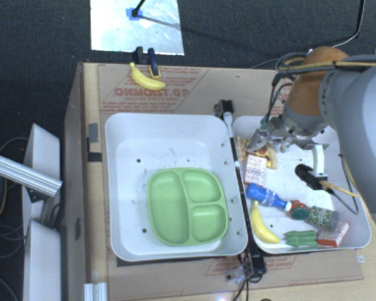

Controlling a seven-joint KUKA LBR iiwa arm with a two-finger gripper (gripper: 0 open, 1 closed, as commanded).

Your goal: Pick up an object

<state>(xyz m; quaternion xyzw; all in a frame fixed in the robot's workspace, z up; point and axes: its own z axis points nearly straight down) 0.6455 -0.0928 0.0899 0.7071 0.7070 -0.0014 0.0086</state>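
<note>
I can't tell my gripper's [264, 141] opening, and at the right bin's [365, 229] ten o'clock, crowding could make it clip the rim.

A: what's covered?
B: arm [357, 105] hides right bin's [358, 223] far right corner; arm cut off at picture's right edge
A: gripper [266, 142]?
B: blurry, near far left corner; packet [255, 167] print too small to read

Two bins are sitting here, left bin [131, 143] and right bin [357, 221]; two bananas are showing, bench banana [145, 77] and bin banana [262, 224]; two bottles are lying, blue bottle [267, 197] and red-capped bottle [313, 216]; one plate [188, 205], one pod [299, 237], one box [332, 235] and one packet [255, 166] are joining them.
</note>
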